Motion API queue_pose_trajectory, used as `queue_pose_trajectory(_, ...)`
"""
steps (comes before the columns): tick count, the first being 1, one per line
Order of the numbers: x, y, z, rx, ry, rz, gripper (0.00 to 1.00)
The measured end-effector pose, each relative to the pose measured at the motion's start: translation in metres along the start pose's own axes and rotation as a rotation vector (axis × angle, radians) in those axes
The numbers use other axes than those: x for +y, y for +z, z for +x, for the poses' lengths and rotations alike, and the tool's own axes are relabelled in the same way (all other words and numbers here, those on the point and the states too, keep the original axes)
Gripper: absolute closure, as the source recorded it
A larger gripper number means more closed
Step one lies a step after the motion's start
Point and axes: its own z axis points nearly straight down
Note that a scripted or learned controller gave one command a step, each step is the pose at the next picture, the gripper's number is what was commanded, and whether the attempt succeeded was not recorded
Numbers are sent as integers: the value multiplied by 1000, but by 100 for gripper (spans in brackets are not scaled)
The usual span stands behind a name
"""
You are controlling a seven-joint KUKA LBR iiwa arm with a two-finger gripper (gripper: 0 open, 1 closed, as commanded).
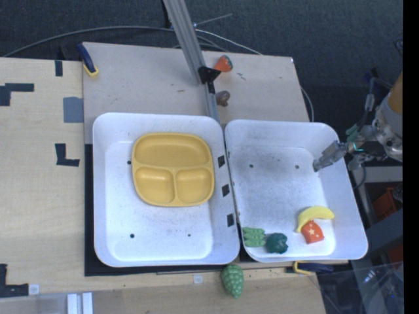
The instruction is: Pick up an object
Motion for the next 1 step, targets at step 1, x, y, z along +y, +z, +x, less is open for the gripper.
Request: queue_pose_trajectory(1,0,0,0,0,0,0,0)
